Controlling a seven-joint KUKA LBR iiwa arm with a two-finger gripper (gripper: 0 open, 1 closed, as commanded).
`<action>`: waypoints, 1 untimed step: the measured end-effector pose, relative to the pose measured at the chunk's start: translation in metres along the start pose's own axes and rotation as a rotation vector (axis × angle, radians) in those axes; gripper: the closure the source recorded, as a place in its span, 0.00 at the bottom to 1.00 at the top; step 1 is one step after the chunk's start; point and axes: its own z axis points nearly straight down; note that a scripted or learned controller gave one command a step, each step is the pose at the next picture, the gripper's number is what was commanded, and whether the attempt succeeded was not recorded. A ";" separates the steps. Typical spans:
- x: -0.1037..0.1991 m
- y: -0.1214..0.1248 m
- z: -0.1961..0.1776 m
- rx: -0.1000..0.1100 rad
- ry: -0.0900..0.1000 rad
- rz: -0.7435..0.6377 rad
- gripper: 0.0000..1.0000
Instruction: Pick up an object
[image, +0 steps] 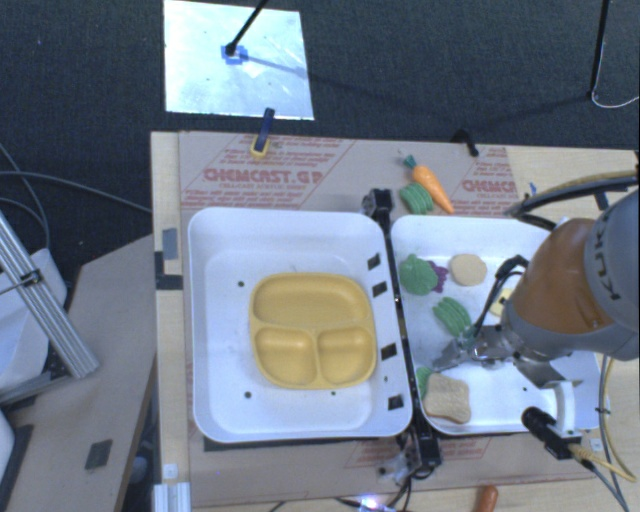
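- From the overhead camera, the gripper (452, 352) sits low in the right bin (480, 235), its dark tip close to the bin's left wall, between a green toy vegetable (451, 315) above it and a slice of toy bread (447, 398) just below it.
- How wide the tool stands is too dark and small for me to tell, and nothing is visibly caught in it; I'd call the pick not yet made.
- The likeliest targets, to my eye, are the bread slice or the green piece, both just beside the tip. A purple-and-green toy (421, 274) and a round tan piece (467, 268) lie farther up the bin, apart from the tool.
- To do this step well, I'd say settle on one item, centre the tool squarely over it, and go down straight. The bread lies near the bin's wall, so a closing pinch there risks shoving it against the wall or skating off its flat top.
- The arm reaches in from the right, its orange band (555, 280) bulking over the right half of the bin, the wrist angled down and leftward toward the tip.
- The left bin (220, 240) holds a yellow divided plate (311, 329); a toy carrot (432, 186) lies outside on the bench.
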 end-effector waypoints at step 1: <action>-0.001 0.038 -0.001 -0.004 -0.005 0.006 0.00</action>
